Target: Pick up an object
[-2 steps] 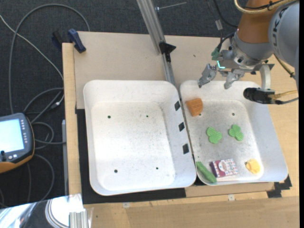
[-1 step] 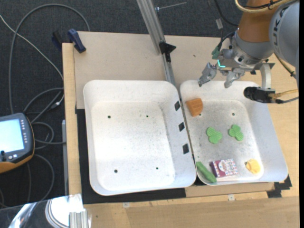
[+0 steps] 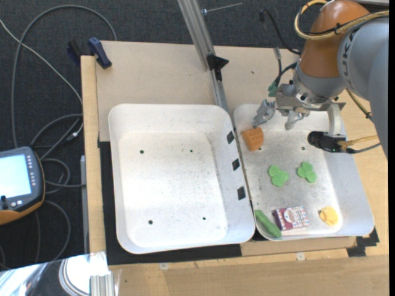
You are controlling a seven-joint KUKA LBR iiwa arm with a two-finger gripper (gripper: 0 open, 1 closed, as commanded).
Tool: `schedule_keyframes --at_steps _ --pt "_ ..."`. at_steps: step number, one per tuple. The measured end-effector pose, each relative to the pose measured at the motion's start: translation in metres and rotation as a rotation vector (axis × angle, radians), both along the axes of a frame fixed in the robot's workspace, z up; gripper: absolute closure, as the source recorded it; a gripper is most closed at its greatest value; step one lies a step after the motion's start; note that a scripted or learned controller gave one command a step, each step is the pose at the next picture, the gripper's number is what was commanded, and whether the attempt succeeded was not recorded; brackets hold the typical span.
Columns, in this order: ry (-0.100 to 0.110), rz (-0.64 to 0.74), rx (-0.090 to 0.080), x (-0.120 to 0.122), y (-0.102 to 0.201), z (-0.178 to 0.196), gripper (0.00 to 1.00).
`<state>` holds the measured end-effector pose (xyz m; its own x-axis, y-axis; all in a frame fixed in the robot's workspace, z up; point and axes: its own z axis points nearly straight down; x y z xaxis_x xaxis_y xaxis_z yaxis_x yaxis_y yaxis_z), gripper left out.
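While the two-finger gripper (image 3: pixel 276 117) hangs with its jaws spread and nothing between them over the far-left corner of the right white bin (image 3: pixel 345 187), the orange block (image 3: pixel 252 139) lies just beside it. Two green leaf-shaped pieces (image 3: pixel 278 176) sit mid-bin; a pink-and-white packet (image 3: pixel 291 218) lies by the near edge.

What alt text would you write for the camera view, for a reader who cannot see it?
A grey robot arm's tool hangs over the right bin, beside an orange block. That bin also holds two green pieces, a yellow piece and a small packet.
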<state>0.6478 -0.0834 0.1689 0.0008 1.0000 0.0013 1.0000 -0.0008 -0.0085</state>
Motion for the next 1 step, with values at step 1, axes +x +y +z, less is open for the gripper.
schedule_keyframes --at_steps 1 --pt "0.0 0.0 0.0 0.0048 -0.0037 -0.0604 0.0"
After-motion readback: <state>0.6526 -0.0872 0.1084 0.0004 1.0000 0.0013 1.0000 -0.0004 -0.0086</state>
